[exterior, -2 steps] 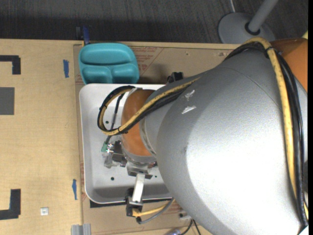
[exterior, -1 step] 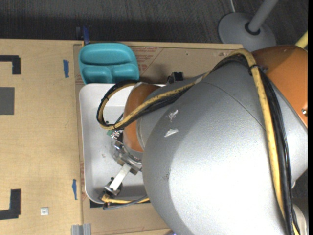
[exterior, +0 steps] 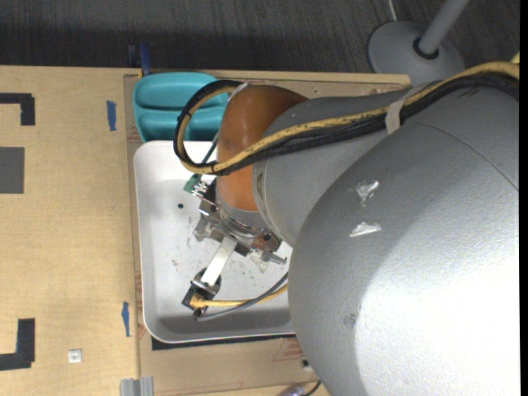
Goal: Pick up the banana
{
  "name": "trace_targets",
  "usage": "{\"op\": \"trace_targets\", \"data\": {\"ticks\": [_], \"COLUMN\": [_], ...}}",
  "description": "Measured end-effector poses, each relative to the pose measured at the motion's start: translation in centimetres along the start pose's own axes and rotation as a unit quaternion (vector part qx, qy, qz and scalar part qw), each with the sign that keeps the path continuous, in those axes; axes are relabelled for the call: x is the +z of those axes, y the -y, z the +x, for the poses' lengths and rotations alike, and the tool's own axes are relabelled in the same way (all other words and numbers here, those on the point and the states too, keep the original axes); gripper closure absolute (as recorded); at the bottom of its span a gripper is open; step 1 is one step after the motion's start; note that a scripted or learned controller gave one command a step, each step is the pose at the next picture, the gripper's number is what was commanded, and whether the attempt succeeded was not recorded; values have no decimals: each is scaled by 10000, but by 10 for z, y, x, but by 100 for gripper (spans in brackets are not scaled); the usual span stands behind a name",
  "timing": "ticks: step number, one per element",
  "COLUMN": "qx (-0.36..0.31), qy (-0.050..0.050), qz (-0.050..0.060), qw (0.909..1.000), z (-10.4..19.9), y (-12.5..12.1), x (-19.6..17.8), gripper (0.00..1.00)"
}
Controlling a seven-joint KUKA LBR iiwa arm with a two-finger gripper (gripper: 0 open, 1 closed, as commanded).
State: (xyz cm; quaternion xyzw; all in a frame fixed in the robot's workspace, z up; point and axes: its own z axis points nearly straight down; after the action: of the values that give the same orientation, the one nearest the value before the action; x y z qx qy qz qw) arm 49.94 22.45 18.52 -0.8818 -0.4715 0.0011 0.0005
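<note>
My gripper (exterior: 224, 231) hangs over the middle of the left white bin (exterior: 161, 213), below the orange band of the wrist. From this angle I look down the arm, so its metal body faces me and hides how it stands. The large grey arm covers the right half of the picture, including the right part of this bin and everything beyond it. The bare bin floor to the left of the gripper carries only a few dark specks.
A teal rounded object (exterior: 169, 99) lies just past the bin's far rim. The tan bench (exterior: 66, 221) stretches to the left with black marks and blue tape pieces (exterior: 111, 115). A grey lamp-like base (exterior: 404, 48) stands at the back.
</note>
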Motion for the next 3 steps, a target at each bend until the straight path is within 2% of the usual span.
{"op": "trace_targets", "data": {"ticks": [1,2,3], "qx": [-717,-718,-718], "qy": [-13,-42,-44], "qz": [-4,-15,-11], "qw": [9974,9974,9974], "z": [-11,-8,-8], "y": [17,17,17], "x": [99,88,78], "gripper": [0,100,100]}}
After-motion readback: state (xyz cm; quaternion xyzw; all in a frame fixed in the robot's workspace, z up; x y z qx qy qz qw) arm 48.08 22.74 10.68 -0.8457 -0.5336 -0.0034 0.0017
